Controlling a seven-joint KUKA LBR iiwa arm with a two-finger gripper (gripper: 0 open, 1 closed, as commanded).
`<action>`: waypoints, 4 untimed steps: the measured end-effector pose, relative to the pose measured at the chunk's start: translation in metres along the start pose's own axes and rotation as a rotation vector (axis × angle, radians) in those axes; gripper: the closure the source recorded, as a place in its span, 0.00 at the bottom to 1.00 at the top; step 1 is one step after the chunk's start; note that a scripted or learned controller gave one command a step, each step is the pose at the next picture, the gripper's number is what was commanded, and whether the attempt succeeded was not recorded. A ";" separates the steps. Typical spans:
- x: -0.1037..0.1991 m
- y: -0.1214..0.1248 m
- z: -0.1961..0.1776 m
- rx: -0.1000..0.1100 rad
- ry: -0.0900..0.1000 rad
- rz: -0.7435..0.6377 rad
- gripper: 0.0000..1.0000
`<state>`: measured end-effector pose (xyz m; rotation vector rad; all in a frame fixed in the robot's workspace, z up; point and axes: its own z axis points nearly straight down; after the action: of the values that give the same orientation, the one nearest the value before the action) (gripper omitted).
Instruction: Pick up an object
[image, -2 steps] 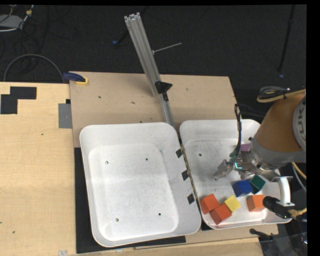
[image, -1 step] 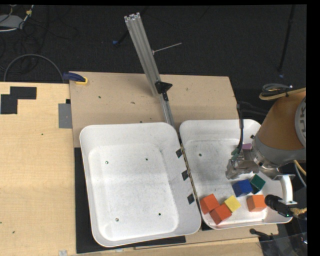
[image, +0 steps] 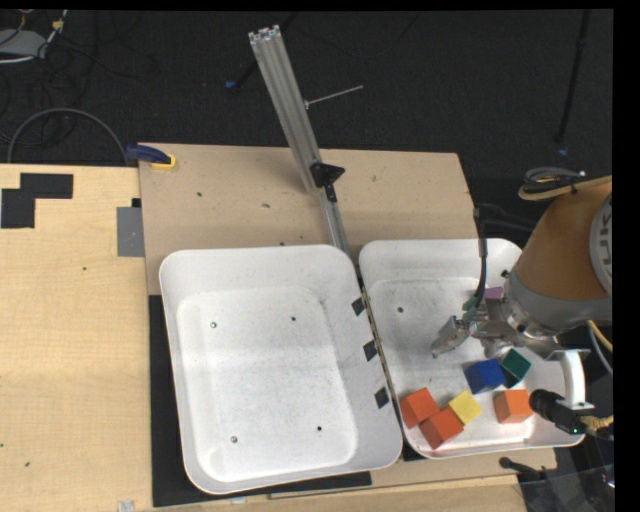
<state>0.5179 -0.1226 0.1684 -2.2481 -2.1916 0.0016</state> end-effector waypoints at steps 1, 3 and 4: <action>0.000 0.000 0.000 0.000 0.000 0.001 0.00; -0.060 0.026 0.066 0.005 -0.002 -0.022 1.00; -0.034 0.005 0.075 -0.010 -0.007 -0.021 1.00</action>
<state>0.5216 -0.1572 0.0936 -2.2333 -2.2237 -0.0025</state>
